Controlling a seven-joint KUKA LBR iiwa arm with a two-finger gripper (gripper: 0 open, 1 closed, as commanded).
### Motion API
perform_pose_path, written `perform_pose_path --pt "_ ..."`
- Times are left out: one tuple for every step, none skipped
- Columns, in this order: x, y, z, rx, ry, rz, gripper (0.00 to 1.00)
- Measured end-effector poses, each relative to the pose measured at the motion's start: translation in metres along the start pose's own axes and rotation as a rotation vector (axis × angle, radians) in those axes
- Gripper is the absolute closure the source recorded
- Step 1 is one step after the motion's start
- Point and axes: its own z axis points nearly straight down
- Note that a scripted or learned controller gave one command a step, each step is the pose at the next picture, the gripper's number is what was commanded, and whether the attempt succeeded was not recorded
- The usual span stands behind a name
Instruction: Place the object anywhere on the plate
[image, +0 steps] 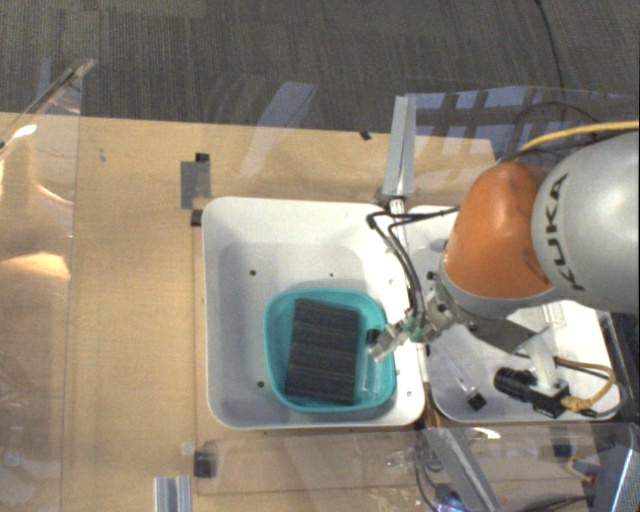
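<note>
Since the dark ridged block already lies flat inside the teal plate, the job looks pretty much done. Gripper hangs at the plate's right rim; can't tell its state. White bin surrounds the plate.

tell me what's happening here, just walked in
A grey KUKA arm with an orange band reaches in from the right over two white bins. Its gripper is at the right rim of a teal plate that sits in the left bin. A dark ribbed block already lies on the plate. From this angle it is hard to tell whether the gripper is touching the block.
</note>
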Motion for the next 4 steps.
perform_pose_path --pt "-0.063 0.000 -0.001 -0.002 -0.003 0.016 0.00" --pt "-0.063 0.003 -0.012 -0.009 -0.006 0.012 1.00" --pt "-0.016 0.020 -0.012 -0.001 -0.001 -0.113 1.00" --pt "-0.016 0.020 -0.012 -0.001 -0.001 -0.113 0.00"
